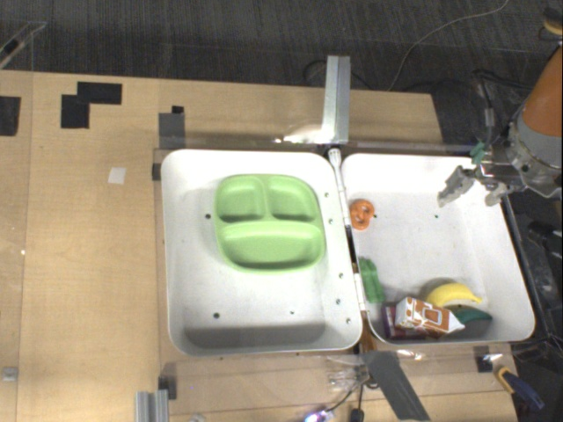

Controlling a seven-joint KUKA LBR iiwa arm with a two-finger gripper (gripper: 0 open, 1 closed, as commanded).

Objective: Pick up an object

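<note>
While the grey arm (538, 121) reached in from the right, its gripper (475, 187) hung over the far right part of the right bin (413, 236) with its two fingers spread wide and nothing between them. Below it, along the bin's near edge, lay a yellow banana (454, 294) (touching a dark green item (476, 317)) and a brown-and-white carton (426, 317). A green object (370, 281) and a small orange one (361, 213) sat by the bin's left wall. The left bin (189, 262) held a green divided plate (266, 221).
</note>
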